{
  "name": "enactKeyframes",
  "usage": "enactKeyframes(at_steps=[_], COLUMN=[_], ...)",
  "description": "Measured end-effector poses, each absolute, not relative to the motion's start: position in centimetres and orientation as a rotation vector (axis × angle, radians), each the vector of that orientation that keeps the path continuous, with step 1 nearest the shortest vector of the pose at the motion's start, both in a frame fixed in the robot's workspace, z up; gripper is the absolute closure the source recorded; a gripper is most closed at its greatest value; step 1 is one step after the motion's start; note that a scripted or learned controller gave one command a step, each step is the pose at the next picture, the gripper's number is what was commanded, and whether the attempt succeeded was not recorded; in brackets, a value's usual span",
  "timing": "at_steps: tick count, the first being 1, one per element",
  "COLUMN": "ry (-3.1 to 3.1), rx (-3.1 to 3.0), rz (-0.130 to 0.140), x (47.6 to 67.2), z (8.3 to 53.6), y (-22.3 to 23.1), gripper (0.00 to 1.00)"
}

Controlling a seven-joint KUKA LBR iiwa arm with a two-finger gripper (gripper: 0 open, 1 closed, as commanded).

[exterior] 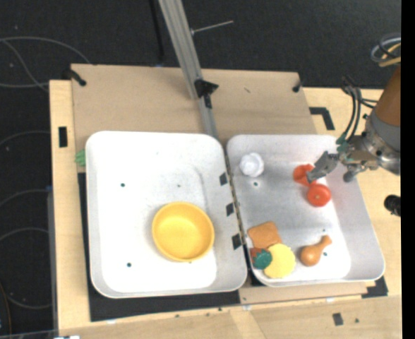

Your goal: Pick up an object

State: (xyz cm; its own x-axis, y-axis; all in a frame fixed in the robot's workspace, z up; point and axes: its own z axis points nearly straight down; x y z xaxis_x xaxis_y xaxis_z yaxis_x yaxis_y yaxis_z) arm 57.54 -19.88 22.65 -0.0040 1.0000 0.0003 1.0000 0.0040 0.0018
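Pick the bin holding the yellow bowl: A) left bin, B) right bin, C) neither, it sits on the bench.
A: the yellow bowl sits alone on the floor of the left bin, while the toys lie in the right bin.

So the bench (158,97) is a tan board sitting over dark floor. Two shallow white bins lie on it side by side, edges touching: left bin (123,168) and right bin (349,260). There's a grey pole (183,41) slanting up from the board behind them.
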Motion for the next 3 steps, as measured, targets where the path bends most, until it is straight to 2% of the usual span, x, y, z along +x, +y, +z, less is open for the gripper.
enactKeyframes(at_steps=[1,2,3], ry=[2.225,2.221,2.222], rx=[2.216,2.224,2.222], rz=[0.002,-0.007,-0.007], x=[57.5,56.5,57.3], z=[22.6,17.7,12.0], y=[-19.9,-20.3,-20.2], gripper=[0.00,0.00,0.00])
